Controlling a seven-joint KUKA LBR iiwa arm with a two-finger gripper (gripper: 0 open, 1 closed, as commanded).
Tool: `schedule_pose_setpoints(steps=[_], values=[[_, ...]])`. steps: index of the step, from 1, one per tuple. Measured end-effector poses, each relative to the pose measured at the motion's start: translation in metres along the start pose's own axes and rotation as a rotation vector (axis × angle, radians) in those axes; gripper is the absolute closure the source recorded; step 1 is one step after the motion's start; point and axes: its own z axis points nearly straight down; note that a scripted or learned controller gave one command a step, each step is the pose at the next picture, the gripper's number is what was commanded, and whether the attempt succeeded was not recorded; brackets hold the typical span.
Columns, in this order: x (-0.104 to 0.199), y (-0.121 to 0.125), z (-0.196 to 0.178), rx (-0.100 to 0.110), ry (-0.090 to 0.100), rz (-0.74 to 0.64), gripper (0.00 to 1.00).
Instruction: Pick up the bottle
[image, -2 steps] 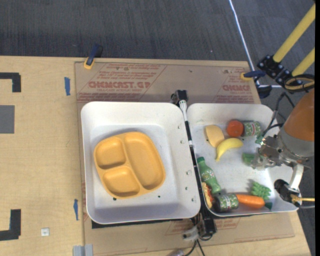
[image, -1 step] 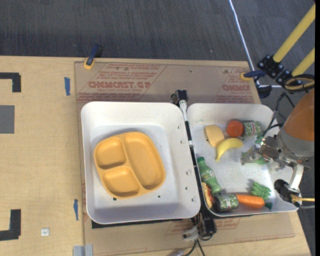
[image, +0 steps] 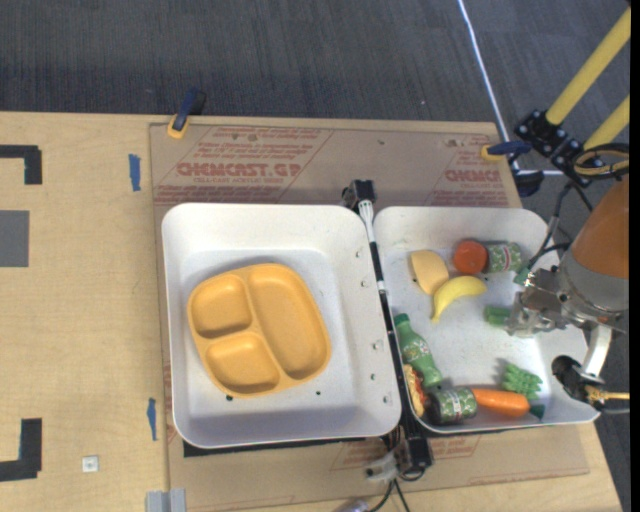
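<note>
While the pincer (image: 522, 312) hovers right, the bottle (image: 415, 352) lies well left.

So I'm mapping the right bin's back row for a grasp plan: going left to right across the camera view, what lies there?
Yellow wedge → tomato → green-labelled can → gripper, a little nearer the camera at the bin's right side.

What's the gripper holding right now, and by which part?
Cannot tell. The gripper sits low at the right bin's right side, over something green; no thing shows between its fingers. The bottle lies apart, by the left wall.
</note>
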Motion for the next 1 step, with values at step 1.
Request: schedule_pose_setpoints(steps=[1], values=[[0.0000, -0.0001, 0.0001, 0.000, 0.000, 0.000, 0.00]])
